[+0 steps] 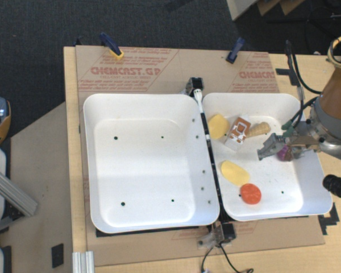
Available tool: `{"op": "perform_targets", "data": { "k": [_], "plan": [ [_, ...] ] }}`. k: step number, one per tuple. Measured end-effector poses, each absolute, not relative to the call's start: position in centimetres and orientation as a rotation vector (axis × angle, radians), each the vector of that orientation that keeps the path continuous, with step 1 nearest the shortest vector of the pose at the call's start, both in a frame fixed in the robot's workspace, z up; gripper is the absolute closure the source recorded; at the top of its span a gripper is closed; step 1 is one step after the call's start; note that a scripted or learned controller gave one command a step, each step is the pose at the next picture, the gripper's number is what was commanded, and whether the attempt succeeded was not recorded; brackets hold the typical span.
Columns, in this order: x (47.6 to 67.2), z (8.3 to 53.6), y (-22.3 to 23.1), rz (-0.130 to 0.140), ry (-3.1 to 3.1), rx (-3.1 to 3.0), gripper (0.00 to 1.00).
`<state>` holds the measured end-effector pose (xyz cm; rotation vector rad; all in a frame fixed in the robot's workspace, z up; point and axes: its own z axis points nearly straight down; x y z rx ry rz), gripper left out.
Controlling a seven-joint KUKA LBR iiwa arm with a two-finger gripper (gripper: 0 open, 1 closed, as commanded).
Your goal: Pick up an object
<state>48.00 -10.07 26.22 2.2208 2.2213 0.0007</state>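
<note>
Two red "CHEMCAST" prints mark the cardboard sheet (159, 67); whether the jaws (275, 147) are apart, I cannot tell.

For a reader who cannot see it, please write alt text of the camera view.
The arm's pincer hangs low over the right bin, beside a small purple object. Two yellow pieces, a red round one, a brown-and-white box and a tan piece also lie there.

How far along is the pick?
Nothing looks lifted yet. The gripper is low in the right bin, beside a purple object. The yellow pieces, red disc and small box lie loose. Grasping and lifting remain.
</note>
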Motion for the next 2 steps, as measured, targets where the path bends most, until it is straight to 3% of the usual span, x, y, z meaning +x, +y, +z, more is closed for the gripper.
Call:
{"op": "perform_targets", "data": {
  "k": [1, 2],
  "plan": [
    [53.3, 7.9, -10.5, 0.001, 2.221, 2.222, 0.00],
    [59.8, 8.5, -11.4, 0.005, 2.220, 2.215, 0.00]
  ]
}}
